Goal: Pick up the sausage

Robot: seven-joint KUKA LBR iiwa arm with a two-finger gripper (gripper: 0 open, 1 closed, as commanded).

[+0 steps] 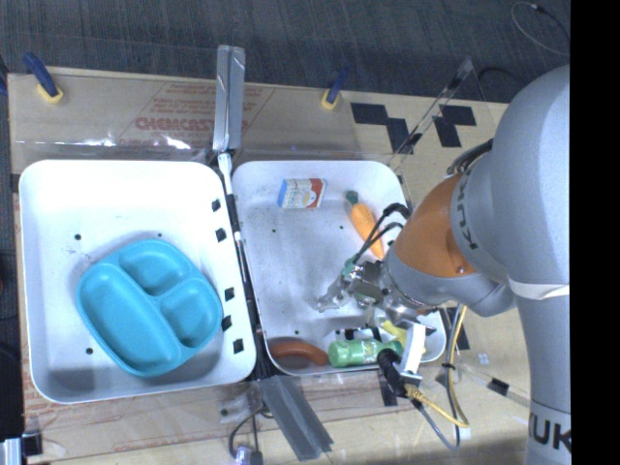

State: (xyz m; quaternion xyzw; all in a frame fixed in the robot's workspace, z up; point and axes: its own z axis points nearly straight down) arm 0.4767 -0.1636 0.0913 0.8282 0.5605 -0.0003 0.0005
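Nearby, the curved brown sausage (297,354) lies glossy.

Readable text: very little, mostly partial.

Red mirrored print on the clear plastic sheet (160,114) at upper left of frame, above the left bin; letters blurred and reversed, word cannot be made out. White letters "KU" on the grey arm (547,437) at lower right of frame, cut by the edge. Small carton (300,193) at top of the right bin carries a blue, white and red label, print too small to read.
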